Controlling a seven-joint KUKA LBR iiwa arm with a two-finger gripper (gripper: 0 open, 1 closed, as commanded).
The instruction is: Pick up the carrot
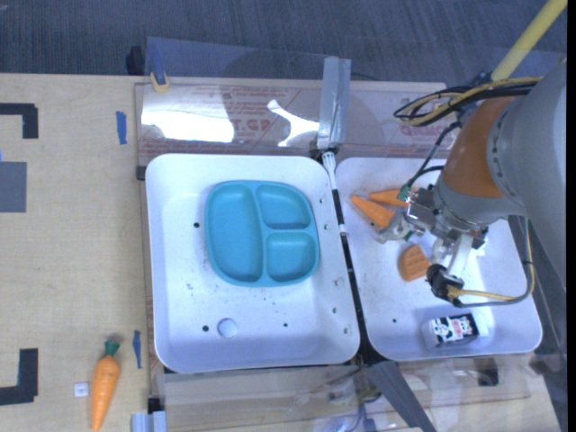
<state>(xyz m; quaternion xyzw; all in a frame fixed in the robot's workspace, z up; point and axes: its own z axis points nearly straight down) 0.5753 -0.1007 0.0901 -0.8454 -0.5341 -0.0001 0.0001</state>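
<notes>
We see the gripper [401, 227] low over the right bin [504, 331], near that bin's left wall and toward its far half. The carrot [371, 208] lies on the bin floor just beside the gripper, on its left, pointing toward the divider between the bins. Whether the two touch is unclear from this angle, and we cannot tell whether the gripper is wide, narrow or holding anything.

An orange piece [414, 262] lies just nearside of the gripper, close under the wrist. A small black-and-white carton [454, 328] sits near the bin's front edge, apart from both. Between the carrot and the divider there is only a narrow strip of bare floor. The bin's front left corner offers more open room.

The left bin [171, 241] holds a blue divided plate [261, 232] at its middle, with bare white floor around it on all sides and some dark specks toward the front.

Outside the bins, a second carrot [105, 381] with a green top lies on the pale wooden bench [63, 241] near its front left, well apart from the arm. A clear panel stands behind both bins.
</notes>
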